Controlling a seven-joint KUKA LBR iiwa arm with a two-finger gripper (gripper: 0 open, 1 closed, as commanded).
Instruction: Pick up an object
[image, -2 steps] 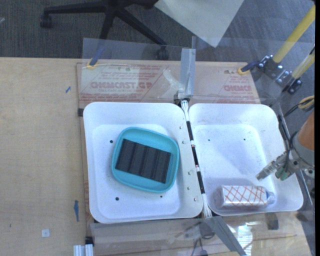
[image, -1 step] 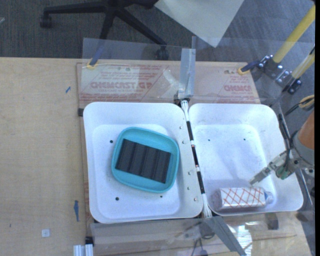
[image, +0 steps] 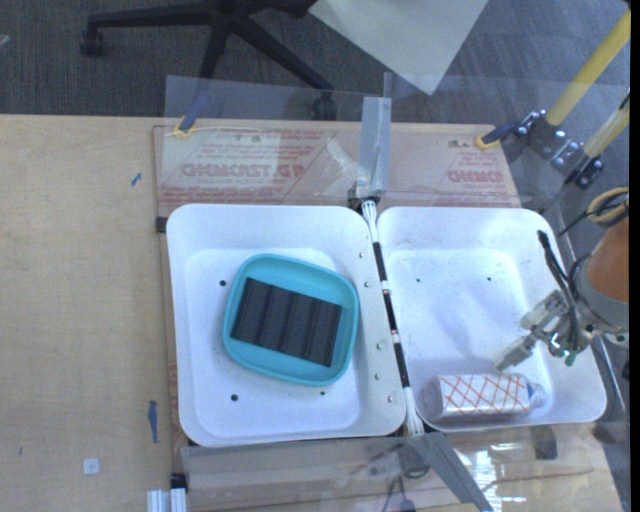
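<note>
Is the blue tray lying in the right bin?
No, the blue tray lies in the left bin; the right bin holds a red-checked packet.

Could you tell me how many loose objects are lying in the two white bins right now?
2: a blue tray in the left bin, and a checked box at the right bin's near edge.

A light wooden bench (image: 70, 300) carries two shallow white bins side by side, the left bin (image: 190, 400) and the right bin (image: 450, 225) (their inner edges touching), with a clear plastic sheet (image: 260, 165) lying behind them.
</note>
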